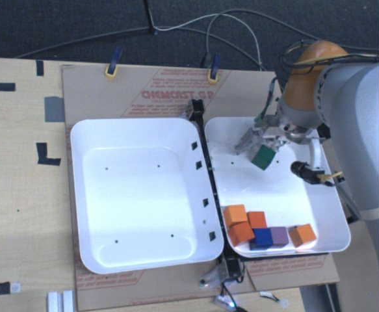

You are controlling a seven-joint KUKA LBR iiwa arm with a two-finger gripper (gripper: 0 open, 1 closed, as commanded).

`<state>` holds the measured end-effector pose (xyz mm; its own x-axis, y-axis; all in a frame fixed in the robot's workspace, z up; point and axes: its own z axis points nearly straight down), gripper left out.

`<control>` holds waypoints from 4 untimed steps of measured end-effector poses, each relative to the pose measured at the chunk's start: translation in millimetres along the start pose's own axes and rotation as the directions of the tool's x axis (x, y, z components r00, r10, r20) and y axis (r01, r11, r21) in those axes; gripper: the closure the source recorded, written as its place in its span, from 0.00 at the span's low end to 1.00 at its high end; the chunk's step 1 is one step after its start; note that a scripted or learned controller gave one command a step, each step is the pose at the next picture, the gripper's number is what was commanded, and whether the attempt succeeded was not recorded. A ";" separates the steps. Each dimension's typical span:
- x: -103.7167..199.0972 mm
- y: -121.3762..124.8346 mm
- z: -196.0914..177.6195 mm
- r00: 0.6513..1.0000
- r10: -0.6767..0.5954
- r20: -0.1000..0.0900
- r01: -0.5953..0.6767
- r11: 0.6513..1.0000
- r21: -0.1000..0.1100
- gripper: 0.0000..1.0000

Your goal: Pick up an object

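Fingers [251, 142] of the gripper [262, 149] appear to be clamped on a green block [263, 156], which sits tilted between them above the floor of the right bin [319, 203], toward that bin's far edge. The view is small and the metal fingertips blur into the bin's white, so the hold reads as likely rather than certain; the block's skewed corner-down pose suggests it is carried and not resting flat. The arm [345, 129] comes over the bin's right edge, its orange band [306, 77] just above the wrist, which puts the gripper over the far half of the bin, well apart from the other pieces.

Those pieces crowd the near edge of the right bin: two orange blocks [238, 223] by the near-left corner, a red block [257, 219] touching them, a blue block [262, 238] and a purple block [279, 236] side by side against the near wall, and another orange block [301, 234] just beside the purple one. All look like small matte cubes with crisp edges, probably wood or foam. They likely gathered there because the smooth, glossy bin floor lets them slide toward the low wall.

A left bin [137, 194] of the same moulded white plastic, with rounded corners, touches the right one along a black clipped seam. Both rest on a cardboard sheet [169, 93] held by clamps at its far edge.
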<state>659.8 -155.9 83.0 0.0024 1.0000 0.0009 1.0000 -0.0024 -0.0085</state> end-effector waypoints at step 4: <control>131.5 -114.4 -174.3 1.000 -0.008 -0.001 0.008 1.000 -0.023 1.00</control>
<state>547.1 -24.4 258.3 -0.0060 1.0000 0.0022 0.9999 0.0059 0.0140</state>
